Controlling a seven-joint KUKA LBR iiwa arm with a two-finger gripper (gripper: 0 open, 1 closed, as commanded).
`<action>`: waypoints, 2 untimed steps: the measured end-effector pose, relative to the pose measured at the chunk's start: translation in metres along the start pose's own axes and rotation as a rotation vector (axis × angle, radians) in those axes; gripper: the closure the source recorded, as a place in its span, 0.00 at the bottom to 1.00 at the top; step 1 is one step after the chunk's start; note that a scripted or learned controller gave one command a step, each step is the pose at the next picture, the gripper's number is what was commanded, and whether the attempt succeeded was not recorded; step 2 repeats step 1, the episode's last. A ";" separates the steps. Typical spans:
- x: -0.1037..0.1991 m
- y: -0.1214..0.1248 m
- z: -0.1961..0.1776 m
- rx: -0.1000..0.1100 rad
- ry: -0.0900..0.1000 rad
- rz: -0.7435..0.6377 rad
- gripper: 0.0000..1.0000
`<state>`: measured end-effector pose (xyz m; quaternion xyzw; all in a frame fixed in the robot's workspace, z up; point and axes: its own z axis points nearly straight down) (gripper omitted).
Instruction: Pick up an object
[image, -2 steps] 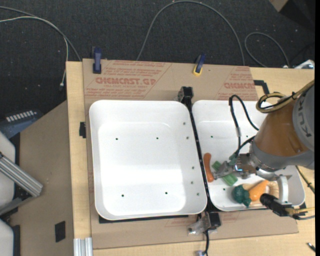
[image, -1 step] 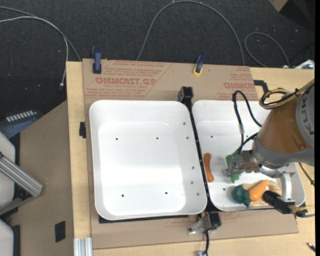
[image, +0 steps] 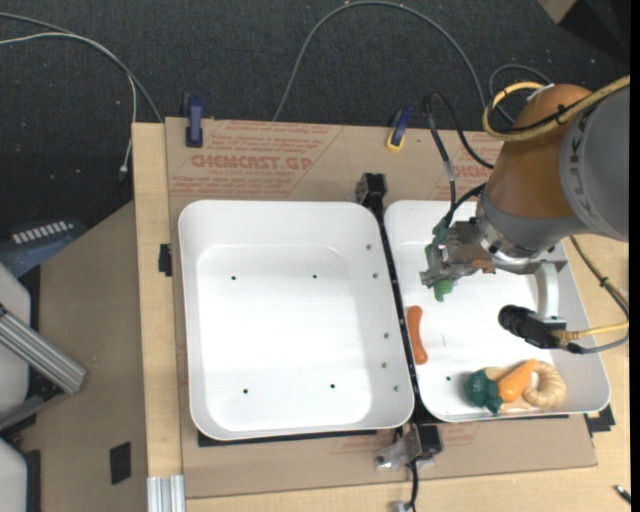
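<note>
The gripper (image: 440, 280) is seen above the right bin (image: 455, 400), in its upper left part. How the tips stand cannot be told: they are small and partly masked by the wrist hardware, and nothing can be made out between them.

Nearest below the fingers, an orange stick-shaped object (image: 416, 334) is lying along the bin's left wall, close to the divider. Further below and to the right, a clustered group is found: a teal piece (image: 483, 390), an orange piece (image: 516, 380) and a beige ring-shaped piece (image: 545, 385), touching one another near the lower rim.

The orange stick is judged the likelier target. For a clean pick, the fingers should be turned across its short width and brought down centred on it, with room left on the wall side so that one tip is not jammed against the bin's edge.

The bins are smooth and white; the left bin (image: 290, 320) is shallow with small dark holes. Both are set on a cardboard sheet (image: 250, 160) clamped to the bench, with cables looped over dark carpet (image: 80, 100) beyond.
</note>
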<state>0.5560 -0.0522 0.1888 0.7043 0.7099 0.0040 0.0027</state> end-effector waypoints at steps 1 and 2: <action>0.047 0.039 -0.086 0.001 0.000 0.003 1.00; 0.047 0.039 -0.086 0.001 0.000 0.003 1.00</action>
